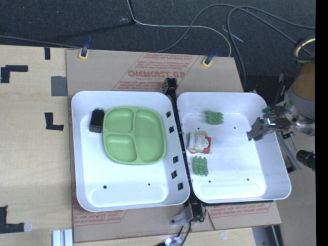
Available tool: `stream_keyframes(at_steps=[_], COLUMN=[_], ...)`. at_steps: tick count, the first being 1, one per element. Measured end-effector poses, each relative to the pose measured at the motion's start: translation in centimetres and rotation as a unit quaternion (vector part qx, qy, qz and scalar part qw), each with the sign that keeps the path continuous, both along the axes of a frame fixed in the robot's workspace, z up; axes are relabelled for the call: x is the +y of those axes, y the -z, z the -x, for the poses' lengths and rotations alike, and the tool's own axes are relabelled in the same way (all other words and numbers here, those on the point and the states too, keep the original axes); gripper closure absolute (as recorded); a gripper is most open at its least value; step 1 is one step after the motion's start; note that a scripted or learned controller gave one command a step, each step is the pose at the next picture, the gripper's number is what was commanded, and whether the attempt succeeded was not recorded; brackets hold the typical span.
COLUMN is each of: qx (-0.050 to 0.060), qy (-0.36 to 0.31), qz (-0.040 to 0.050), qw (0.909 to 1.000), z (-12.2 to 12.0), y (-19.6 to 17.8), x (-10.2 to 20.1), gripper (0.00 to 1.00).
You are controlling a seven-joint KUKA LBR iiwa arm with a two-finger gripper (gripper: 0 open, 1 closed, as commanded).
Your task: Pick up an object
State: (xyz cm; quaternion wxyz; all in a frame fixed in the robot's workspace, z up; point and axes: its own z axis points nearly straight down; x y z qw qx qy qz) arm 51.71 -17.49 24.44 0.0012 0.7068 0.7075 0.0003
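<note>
Nearest the camera, the gripper [258, 129] hangs over the right bin [266, 188] at its three o'clock rim; whether it is open or closed cannot be told. Toward nine o'clock lie two green pieces [213, 118] [200, 166] and a small packet [199, 143]. The left bin [92, 188] carries a green divided plate [135, 135] and a black block [97, 120].

On the worktop [31, 152], the left bin [84, 188] is holding a tray [135, 136] with a box [96, 120] touching its left, while the right bin [256, 188] is holding a packet [199, 142] lying between two clusters [213, 118] [200, 166].
</note>
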Motion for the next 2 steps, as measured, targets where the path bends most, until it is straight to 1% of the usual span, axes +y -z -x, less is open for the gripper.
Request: stream_keyframes(at_steps=[1,2], qx=[0.001,0.002], qy=[-0.002,-0.002], qz=[-0.0010,-0.0009], qw=[1.0000,1.0000], z=[-0.7,-1.6], y=[0.0,1.4], x=[4.3,9.1], gripper=[1.00,1.00])
